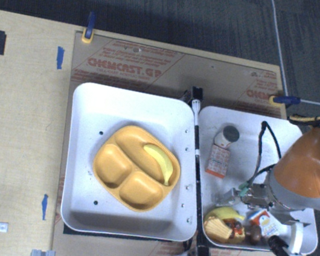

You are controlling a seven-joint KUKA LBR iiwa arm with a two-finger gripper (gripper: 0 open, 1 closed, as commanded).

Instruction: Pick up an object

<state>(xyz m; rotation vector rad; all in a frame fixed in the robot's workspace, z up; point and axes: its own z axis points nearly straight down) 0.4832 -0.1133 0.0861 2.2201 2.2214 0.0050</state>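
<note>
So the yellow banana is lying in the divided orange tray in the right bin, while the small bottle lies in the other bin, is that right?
Not quite: the camera view shows the banana in the divided orange tray in the left bin, not the right one. The small bottle does lie in the other bin, the right one.

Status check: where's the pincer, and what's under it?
Pincer low in right bin. Toy food pile just below, ungrasped. Bottle lies apart, up-bin.
</note>
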